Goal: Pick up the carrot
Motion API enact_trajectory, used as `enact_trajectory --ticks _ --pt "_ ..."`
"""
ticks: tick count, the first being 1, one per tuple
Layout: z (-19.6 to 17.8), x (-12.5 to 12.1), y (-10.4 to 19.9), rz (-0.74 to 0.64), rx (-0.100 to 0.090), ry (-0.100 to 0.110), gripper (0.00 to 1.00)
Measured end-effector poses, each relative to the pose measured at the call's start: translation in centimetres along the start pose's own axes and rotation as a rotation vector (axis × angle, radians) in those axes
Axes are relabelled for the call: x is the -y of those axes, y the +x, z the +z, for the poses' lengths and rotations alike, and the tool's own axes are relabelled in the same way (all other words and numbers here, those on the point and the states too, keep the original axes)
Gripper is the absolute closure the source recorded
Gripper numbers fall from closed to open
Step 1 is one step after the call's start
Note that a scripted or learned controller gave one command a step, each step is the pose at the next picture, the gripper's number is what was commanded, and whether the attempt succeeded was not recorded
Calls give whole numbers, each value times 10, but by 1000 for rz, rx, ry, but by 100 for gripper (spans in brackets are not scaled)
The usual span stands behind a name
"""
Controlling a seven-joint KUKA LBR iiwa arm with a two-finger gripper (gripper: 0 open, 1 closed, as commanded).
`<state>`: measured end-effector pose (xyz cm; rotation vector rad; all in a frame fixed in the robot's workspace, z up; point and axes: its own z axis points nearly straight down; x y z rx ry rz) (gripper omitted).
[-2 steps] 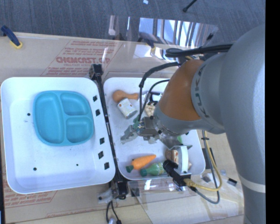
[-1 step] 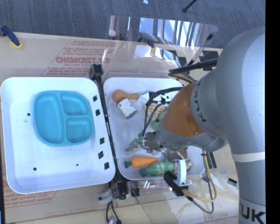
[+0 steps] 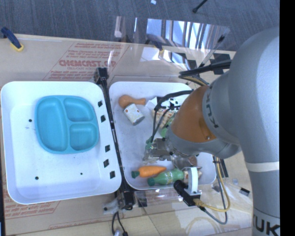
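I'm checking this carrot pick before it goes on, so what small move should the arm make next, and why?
Probably a short shift toward the near edge of the right bin, then down. The carrot lies there beside a green bottle, untouched, and the gripper hangs just past it, so it likely needs centring over the carrot first.

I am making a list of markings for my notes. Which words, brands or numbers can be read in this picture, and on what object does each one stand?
"CHEMCAST": red print on the protective sheet behind the left bin.
The smaller red lines around it: too blurred to read.
"KU", cut off by the frame: on the arm's grey base.
Small white block in the right bin: marks unreadable.
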<state>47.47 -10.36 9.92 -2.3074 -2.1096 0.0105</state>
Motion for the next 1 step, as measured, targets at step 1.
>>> enact_trajectory --ticks 1 --pt "0 0 0 0 0 0 0"
